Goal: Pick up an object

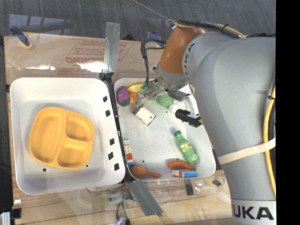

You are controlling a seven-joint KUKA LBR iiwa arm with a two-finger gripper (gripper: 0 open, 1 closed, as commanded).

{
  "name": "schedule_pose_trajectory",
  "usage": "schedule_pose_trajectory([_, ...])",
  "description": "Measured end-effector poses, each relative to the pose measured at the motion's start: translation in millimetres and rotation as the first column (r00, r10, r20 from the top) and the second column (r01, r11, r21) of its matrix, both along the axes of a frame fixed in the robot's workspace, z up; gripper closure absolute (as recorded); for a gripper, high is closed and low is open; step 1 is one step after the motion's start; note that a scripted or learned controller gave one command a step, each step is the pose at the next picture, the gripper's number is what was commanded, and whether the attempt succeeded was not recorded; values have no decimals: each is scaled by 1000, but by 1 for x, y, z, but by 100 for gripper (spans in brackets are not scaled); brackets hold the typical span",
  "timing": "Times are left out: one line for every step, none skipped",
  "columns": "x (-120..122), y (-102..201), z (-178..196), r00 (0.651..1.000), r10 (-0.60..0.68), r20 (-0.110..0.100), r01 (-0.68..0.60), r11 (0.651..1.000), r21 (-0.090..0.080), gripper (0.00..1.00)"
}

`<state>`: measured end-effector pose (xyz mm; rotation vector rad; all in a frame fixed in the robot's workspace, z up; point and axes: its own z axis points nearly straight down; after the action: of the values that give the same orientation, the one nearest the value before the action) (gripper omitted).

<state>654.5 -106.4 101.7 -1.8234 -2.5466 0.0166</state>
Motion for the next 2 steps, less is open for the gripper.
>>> schedule_pose_trajectory([5, 20, 124, 988, -150, 23, 150, 989, 3, 100])
schedule_pose_trajectory([3, 20, 119, 989, -150, 13, 150, 989, 3, 0])
